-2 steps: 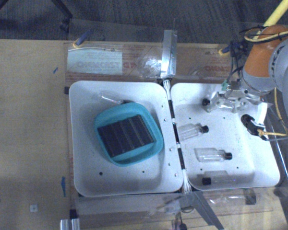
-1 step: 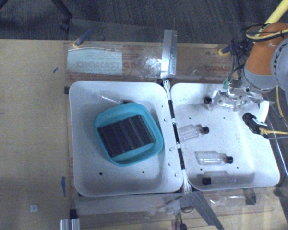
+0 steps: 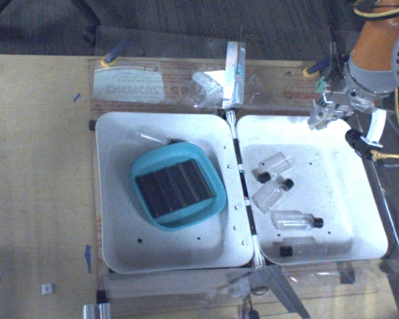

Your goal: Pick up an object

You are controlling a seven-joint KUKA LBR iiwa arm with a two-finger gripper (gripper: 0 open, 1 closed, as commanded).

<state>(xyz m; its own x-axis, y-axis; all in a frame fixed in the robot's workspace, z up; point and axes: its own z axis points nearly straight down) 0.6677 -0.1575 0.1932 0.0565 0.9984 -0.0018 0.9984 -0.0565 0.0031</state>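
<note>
**Three bottles right, one tub left**

I count two bins (image 3: 113, 138). The right one holds three clear bottles (image 3: 272, 165), black caps; the left one a teal tub (image 3: 178, 186). My tool (image 3: 326, 111) hangs over the right bin's far edge, bottles well below-left of it; grip state I cannot tell.

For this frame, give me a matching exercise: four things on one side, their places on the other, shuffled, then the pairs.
Things:
1. teal tray
2. three clear bottles
3. end effector
4. clear bag

Places:
A. on the board behind the bins
B. in the left bin
C. above the right bin's far right corner
D. in the right bin

Pairs: 1-B, 2-D, 3-C, 4-A
</note>
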